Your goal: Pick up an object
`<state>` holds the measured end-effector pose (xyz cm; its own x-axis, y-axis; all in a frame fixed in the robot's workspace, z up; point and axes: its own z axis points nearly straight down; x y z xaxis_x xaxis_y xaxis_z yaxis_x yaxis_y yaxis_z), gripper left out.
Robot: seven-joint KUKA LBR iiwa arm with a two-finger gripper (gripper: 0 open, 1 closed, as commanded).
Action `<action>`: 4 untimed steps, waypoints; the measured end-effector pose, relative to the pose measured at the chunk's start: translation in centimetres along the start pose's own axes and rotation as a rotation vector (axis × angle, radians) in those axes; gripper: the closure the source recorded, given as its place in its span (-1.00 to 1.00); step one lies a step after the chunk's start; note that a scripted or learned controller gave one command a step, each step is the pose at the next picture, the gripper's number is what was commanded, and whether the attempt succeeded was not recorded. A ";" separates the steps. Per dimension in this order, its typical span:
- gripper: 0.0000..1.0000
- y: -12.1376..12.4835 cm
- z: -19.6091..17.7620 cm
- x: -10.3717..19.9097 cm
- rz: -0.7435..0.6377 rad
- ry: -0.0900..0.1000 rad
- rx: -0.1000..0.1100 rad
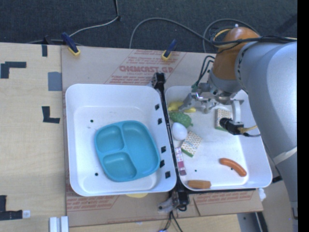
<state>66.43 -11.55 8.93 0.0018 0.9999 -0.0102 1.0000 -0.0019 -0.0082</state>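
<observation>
You are looking at two white bins: a left bin (77, 129) and a right bin (256, 163). One blue plate (126, 150) with three sections is lying in the left bin. In the right bin you are seeing two sausages, an orange sausage (233, 166) and a browner sausage (199, 183). One white egg (179, 130) is sitting there too. One green leafy thing (180, 118) is lying by it, and one yellow thing (175, 105). You are also seeing two checkered packets, one packet (191, 143) by the egg and another packet (222, 116) near the arm. Two yellow and blue clamps, a left clamp (70, 44) and a right clamp (169, 50), are gripping the cardboard.
</observation>
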 end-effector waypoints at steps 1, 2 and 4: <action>-1.00 0.2 -0.1 0.4 0.003 -0.010 0.003; -1.00 -4.8 0.4 1.8 -0.001 0.007 -0.010; 1.00 0.2 -0.4 1.3 -0.006 0.011 0.002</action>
